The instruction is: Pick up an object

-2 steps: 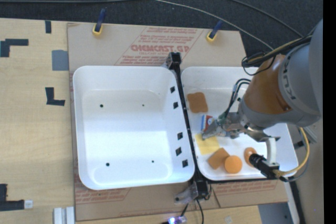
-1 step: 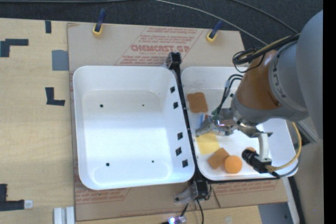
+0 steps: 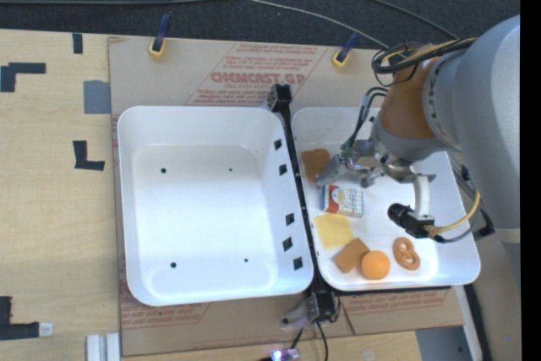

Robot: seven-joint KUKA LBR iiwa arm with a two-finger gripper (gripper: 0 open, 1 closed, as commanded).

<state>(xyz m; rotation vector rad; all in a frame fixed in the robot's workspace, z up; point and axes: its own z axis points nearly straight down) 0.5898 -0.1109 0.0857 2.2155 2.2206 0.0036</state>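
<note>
The right bin (image 3: 456, 266) holds several small items: a brown slice (image 3: 314, 161), a white carton with red print (image 3: 342, 200), a yellow wedge (image 3: 335, 229), a tan block (image 3: 350, 254), an orange ball (image 3: 375, 265) and a pretzel (image 3: 406, 254). My gripper (image 3: 345, 174) hangs low over the bin's left part, just above the carton and beside the brown slice. Its fingers (image 3: 331, 179) stand apart with nothing visible between them.
The left bin (image 3: 135, 207) sits beside the right one, parted by a black clip strip (image 3: 290, 182). Both rest on a cardboard sheet (image 3: 245, 72) held by yellow clamps (image 3: 157, 45). A black cable (image 3: 254, 0) runs across the back. The arm's grey body (image 3: 490, 123) covers the right bin's far right.
</note>
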